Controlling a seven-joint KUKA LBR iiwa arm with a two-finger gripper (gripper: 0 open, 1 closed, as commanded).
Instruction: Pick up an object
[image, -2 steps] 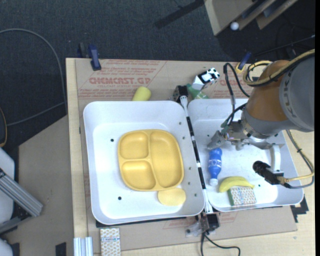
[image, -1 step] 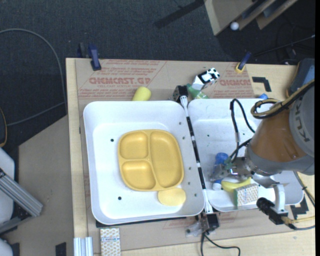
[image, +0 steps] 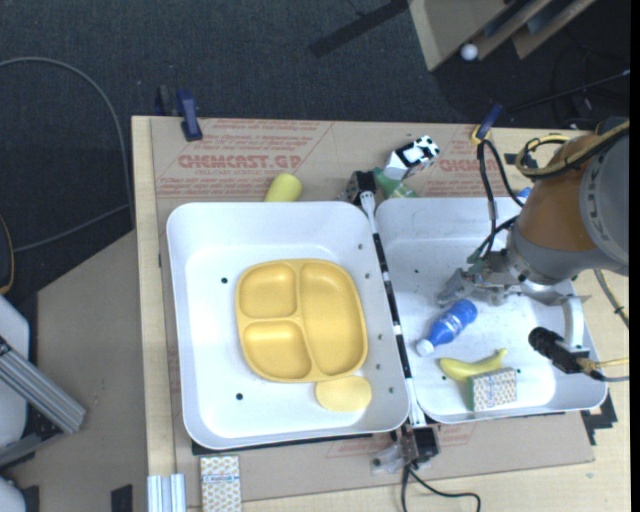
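You can read "CHEMCAST GP" in red on the surface (image: 240, 160) at twelve o'clock. The pincer (image: 478, 283) hangs just above the blue bottle (image: 450, 326) in the right bin (image: 425, 225); its grip I cannot tell, perhaps empty.

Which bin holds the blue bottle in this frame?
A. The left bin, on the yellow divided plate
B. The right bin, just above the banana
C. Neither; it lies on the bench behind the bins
B. The blue bottle lies in the right bin, just above the banana, while the yellow divided plate sits in the left bin.
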